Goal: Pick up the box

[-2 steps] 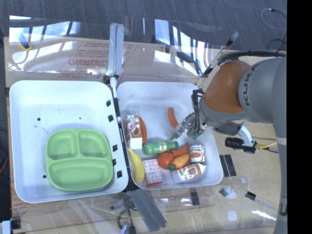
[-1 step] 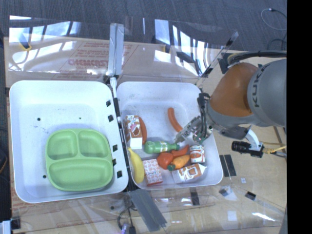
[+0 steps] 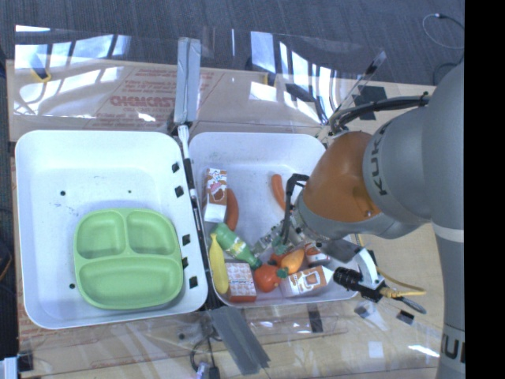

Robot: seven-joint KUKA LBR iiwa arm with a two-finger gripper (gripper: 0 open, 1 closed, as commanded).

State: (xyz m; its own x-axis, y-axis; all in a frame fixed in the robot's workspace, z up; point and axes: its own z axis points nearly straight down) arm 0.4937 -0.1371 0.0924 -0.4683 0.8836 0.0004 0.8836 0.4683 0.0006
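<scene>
The gripper (image 3: 286,239) is lowered among clutter in the right bin (image 3: 252,144); its state cannot be told. The box (image 3: 240,282) lies at the near wall, beside the banana (image 3: 216,264). It is best approached from directly above.

**Colours in the two bins**

Bins (image 3: 47,156): white. Plate (image 3: 126,257), left bin: light green. Right bin: box (image 3: 216,194) brown and white with printed picture; sausage (image 3: 277,190) orange-red; banana (image 3: 217,264) yellow; bottle (image 3: 237,245) green; tomato (image 3: 266,277) red; carton (image 3: 240,281) red-patterned. Arm (image 3: 410,172) grey, orange band (image 3: 339,184). Tabletop (image 3: 118,93) tan, red lettering.
</scene>
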